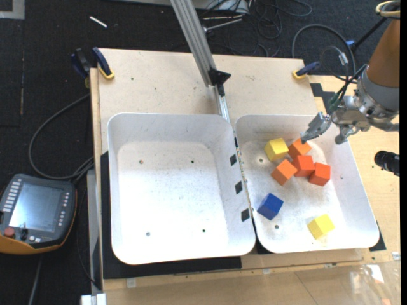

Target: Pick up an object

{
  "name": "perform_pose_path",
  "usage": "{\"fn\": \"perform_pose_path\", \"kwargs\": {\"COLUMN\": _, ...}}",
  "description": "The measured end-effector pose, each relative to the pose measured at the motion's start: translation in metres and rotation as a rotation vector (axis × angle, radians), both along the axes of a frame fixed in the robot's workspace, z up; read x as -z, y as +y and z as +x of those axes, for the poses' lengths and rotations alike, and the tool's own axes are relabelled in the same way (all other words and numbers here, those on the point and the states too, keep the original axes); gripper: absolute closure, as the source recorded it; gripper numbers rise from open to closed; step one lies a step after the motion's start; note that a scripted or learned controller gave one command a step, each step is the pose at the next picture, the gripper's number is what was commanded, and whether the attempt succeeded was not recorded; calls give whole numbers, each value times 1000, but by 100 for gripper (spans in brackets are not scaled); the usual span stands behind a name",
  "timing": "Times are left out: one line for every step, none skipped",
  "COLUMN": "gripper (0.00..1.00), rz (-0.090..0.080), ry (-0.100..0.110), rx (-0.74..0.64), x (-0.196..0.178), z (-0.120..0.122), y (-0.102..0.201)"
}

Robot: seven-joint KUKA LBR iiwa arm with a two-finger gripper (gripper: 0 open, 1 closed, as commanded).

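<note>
Yellow at the near end: a yellow cube (320, 225) sits alone close to the front wall of the right bin (356, 189), with bare floor around it on most sides. A little farther in, a blue cube (271, 206) lies near the dividing wall between the bins, also apart from the rest. Beyond these comes the crowded patch: three orange cubes packed together, the lowest one (320, 173) at the right, another (284, 170) to the left, a third (304, 164) wedged between them, and a fourth orange cube (298, 147) just behind, beside a second yellow block (276, 149).

The end effector (326, 129) hovers at the far right of the bin, its fingers spread, one tip (311, 132) just over that rearmost orange cube. Nothing sits between the fingers, so I judge this the approach step, with no grasp made yet.

The next move calls for a descent that straddles one cube cleanly. That is awkward here, since the neighbours touch or nearly touch and leave little gap for a finger; a nudge could shove the cluster. The lone cubes nearer the front offer far more room. The right wall is close behind the wrist. The left bin (127, 170) lies well apart on the surface (159, 81).
</note>
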State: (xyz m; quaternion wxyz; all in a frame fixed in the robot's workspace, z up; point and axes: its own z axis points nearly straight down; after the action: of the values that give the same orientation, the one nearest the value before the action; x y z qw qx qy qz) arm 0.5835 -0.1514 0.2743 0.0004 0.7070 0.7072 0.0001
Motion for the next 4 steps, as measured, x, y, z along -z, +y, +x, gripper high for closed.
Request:
{"fn": "perform_pose_path", "kwargs": {"gripper": 0, "rz": -9, "ry": -25, "rx": 0, "x": 149, "z": 63, "y": -23}}
{"fn": "perform_pose_path", "kwargs": {"gripper": 0, "rz": -6, "ry": -31, "rx": 2, "x": 156, "z": 63, "y": 1}}
{"fn": "perform_pose_path", "kwargs": {"gripper": 0, "rz": 0, "ry": -8, "rx": -5, "x": 49, "z": 26, "y": 51}}
{"fn": "perform_pose_path", "kwargs": {"gripper": 0, "rz": -1, "ry": 3, "rx": -4, "x": 122, "z": 62, "y": 50}}
